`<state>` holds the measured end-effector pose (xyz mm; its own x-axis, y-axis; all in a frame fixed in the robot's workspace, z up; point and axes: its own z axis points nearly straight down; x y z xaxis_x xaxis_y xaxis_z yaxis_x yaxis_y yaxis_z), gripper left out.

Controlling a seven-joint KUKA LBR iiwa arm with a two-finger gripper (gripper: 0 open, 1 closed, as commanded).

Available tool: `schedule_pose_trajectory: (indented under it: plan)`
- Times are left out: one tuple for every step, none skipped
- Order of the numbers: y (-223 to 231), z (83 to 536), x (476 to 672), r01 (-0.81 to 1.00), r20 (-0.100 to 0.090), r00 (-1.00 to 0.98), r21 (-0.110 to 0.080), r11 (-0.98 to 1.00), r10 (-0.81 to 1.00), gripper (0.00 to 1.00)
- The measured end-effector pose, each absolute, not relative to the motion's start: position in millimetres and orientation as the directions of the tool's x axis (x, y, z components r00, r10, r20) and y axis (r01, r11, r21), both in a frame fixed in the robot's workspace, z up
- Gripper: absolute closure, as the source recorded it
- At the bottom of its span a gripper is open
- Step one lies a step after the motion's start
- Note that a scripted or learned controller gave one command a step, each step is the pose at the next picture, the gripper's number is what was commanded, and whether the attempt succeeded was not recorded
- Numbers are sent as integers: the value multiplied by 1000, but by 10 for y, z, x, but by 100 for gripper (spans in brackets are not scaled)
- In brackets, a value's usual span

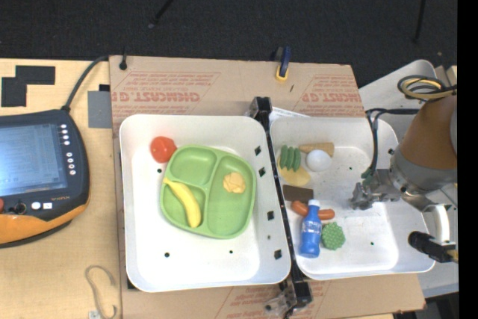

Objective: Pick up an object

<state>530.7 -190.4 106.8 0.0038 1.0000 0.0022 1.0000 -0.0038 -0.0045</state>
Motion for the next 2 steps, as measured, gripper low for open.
schedule_pose_trajectory:
  plan:
    - [-1908, 1703, 5320, 1000, -1, 1, 3, -1, 1000, 100]
    - [-1921, 2234, 5328, 1000, -1, 0, 3, 0, 1000, 100]
